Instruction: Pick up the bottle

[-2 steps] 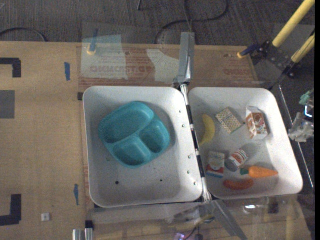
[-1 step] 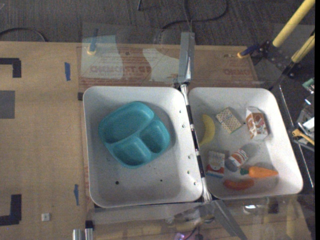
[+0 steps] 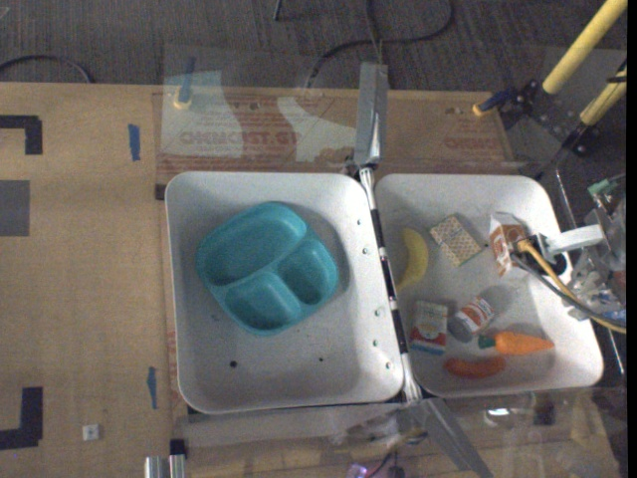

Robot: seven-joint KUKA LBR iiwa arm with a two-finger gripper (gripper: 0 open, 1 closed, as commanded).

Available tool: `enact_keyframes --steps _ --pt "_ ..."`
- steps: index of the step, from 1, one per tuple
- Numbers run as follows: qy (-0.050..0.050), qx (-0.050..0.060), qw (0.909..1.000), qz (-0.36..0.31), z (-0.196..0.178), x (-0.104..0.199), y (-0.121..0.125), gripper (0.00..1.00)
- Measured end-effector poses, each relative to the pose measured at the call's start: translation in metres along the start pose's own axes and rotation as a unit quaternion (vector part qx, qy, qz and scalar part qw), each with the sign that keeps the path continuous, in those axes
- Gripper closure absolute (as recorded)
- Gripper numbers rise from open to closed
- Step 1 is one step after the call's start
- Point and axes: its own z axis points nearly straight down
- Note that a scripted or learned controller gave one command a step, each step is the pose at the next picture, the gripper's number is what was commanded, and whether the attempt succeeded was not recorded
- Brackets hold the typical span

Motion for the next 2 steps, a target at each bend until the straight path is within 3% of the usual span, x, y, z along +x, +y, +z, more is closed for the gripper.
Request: enact_keyframes --steps 1,2 --pt "0.0 0.0 0.9968 -0.08 0.017 0.009 -0.044 1.0" --pt "0.001 0.0 0.9802 -0.198 0.066 -0.002 0.006 1.0"
